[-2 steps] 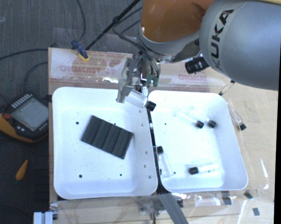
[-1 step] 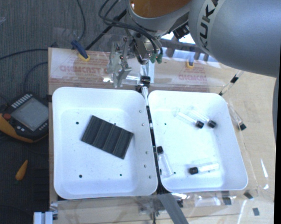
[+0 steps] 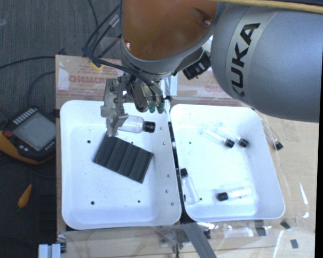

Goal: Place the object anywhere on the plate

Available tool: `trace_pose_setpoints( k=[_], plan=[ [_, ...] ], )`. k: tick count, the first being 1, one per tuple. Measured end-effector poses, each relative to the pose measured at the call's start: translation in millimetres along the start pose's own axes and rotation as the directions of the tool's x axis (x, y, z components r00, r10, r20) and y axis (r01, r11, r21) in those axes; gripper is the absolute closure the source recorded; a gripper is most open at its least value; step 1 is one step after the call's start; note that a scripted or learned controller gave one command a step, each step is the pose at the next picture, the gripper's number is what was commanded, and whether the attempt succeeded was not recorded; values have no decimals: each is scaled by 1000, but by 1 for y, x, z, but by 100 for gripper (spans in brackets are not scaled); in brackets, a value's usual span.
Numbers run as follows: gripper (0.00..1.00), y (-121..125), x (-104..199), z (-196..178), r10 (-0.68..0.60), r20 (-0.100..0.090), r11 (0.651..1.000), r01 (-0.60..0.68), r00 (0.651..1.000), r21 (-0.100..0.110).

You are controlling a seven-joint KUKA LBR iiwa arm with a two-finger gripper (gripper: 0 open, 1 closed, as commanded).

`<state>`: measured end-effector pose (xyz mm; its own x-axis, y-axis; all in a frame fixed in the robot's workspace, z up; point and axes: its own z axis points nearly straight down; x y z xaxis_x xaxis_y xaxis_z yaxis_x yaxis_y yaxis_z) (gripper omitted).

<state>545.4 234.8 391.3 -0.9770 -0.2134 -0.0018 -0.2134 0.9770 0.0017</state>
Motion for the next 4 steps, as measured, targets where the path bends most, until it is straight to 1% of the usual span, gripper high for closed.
trace_pose_setpoints(
  k=[1, 2, 3, 4],
  plan=[
    [100, 0, 7, 38, -423, 0, 906, 423, 906, -1],
    [100, 5, 34, 120, -595, -3, 804, 595, 804, -1],
    [100, 0, 54, 154, -826, -2, 563, 826, 563, -4],
    [100, -9, 7, 140, -925, 1, 379, 925, 379, -3]
  ],
)
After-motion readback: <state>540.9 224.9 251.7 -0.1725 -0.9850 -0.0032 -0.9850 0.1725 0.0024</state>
